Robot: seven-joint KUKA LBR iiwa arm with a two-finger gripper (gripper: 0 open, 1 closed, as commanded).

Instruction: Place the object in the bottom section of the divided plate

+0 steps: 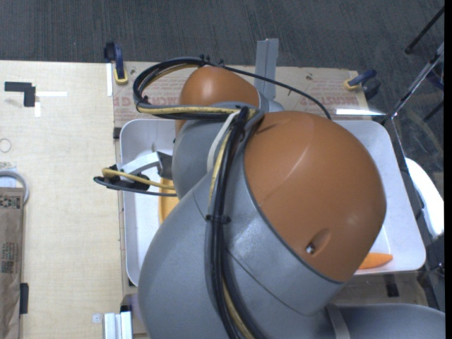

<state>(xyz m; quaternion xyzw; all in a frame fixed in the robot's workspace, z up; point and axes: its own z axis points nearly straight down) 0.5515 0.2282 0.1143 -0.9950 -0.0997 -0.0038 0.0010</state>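
Arm (pixel 282 217): grey and orange, covering most of the white bin (pixel 134 189). Gripper hidden; grip state cannot be told. Orange object (pixel 374 260): near right of bin. Bench (pixel 56 189): pale wood, left. Floor (pixel 212 13): dark carpet, far.

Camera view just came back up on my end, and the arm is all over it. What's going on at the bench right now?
The KUKA arm is bent low over the white bin, and its grey body and orange joint caps cover most of the bin's inside. Its cables loop above the upper joint. An orange object peeks out by the bin's lower right edge, and a yellow-orange patch shows near the left wall. Whether anything has been picked up or placed cannot be told from here.
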